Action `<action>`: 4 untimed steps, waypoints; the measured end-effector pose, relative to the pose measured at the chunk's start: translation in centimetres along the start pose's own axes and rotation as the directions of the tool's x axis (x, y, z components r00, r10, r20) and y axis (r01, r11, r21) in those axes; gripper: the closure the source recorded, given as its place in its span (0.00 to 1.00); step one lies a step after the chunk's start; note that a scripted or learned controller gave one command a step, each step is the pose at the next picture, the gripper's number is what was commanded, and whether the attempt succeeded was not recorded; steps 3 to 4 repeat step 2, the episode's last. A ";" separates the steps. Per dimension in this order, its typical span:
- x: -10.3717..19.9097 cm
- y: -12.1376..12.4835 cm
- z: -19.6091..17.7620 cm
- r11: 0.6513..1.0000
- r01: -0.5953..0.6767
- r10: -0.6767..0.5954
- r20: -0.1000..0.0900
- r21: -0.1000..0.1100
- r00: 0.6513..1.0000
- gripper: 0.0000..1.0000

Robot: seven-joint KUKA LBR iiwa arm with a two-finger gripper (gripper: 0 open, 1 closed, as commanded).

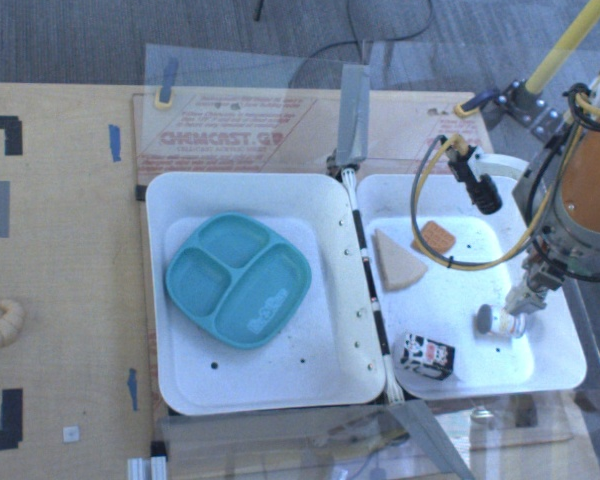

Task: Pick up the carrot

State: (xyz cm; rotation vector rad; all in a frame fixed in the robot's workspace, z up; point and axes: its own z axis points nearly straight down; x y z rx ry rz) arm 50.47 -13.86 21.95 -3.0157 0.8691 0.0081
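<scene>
The carrot [438, 236] is a small flat orange piece in the right bin [555, 368], near its back, just right of a tan wedge [396, 262]. A yellow cable loop crosses in front of the carrot. My gripper [515, 310] hangs low over the right bin's front right part, well to the right of and nearer than the carrot, not touching it. A small grey-white round object [488, 320] lies right at the gripper's tip; I cannot tell whether it is held.
A black-and-white carton [426, 356] lies at the right bin's front left. The left bin [180, 383] holds a teal divided plate [239, 279]. A pale croissant-shaped item [0, 324] lies on the bench at far left. Cables and a black connector [477, 186] hang over the right bin's back.
</scene>
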 end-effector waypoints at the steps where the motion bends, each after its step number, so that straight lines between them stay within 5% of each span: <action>1: 0.8 3.9 -0.6 0.954 0.299 -0.299 -0.005 0.001 0.954 1.00; 2: 4.8 6.5 0.8 0.954 0.299 -0.299 -0.005 0.001 0.954 1.00; 4: 4.8 6.5 0.8 0.954 0.299 -0.299 -0.005 0.001 0.954 1.00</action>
